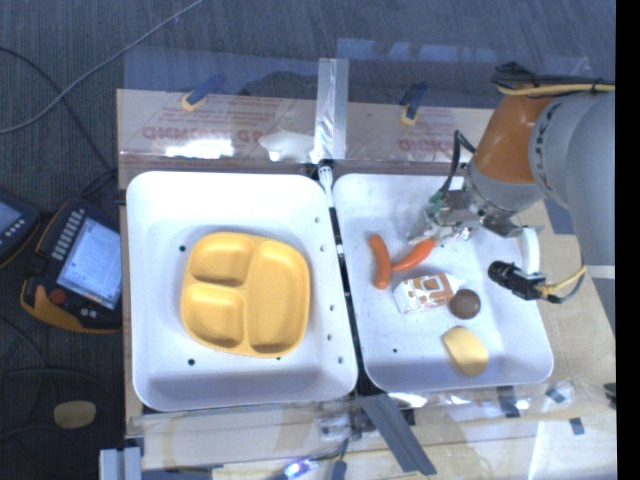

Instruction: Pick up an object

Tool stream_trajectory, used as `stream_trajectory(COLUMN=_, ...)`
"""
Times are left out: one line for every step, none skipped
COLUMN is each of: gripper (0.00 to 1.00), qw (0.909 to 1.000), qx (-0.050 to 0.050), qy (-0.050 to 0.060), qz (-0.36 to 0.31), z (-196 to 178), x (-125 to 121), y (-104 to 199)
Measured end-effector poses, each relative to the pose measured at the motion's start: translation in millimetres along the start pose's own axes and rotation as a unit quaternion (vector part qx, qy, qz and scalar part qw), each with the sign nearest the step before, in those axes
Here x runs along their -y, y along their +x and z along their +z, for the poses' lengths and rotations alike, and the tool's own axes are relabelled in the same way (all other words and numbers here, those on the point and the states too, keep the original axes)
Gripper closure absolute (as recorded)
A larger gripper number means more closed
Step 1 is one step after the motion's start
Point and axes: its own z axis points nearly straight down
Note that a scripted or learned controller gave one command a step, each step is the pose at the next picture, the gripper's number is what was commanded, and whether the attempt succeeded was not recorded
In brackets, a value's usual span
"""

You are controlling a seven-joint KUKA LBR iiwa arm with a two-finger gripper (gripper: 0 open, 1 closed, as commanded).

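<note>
On the floor to the left of the surface lies a handheld controller (75, 268) with a lit screen. The left bin (150, 368) is smooth white plastic with rounded corners, and a glossy yellow tray (245, 293) with three hollows sits in its middle.

The right bin (530, 353) holds the things that could be picked. Near its left wall lies a short orange sausage shape (380, 261), smooth and rounded at both ends. An orange carrot (413, 256), tapered, lies slanted with its lower end touching the sausage and its upper end under the jaws (443, 225). Just nearer sits a small white packet (427, 293) with orange print, flat and a little crumpled. A brown ball (464, 304) is just beside it on the right, and a pale yellow lump (465, 351), like a potato or a bun, lies near the front wall.

The jaws are low over the far end of the carrot; whether they are released or clenched on it I cannot tell, since dark parts and cabling crowd that spot.

Risk, as I judge it: the carrot is slick and tapered, so a grip near its tip could slip off. Its contact with the sausage could drag or roll that piece along. The loose cable (555, 286) beside the wrist could snag.
</note>
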Motion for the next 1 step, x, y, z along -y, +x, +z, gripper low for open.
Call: stream_trajectory(gripper=1.0, qw=0.9964, qx=-0.001, qy=0.006, qz=-0.085, z=-102.6, x=-12.9, y=45.6)
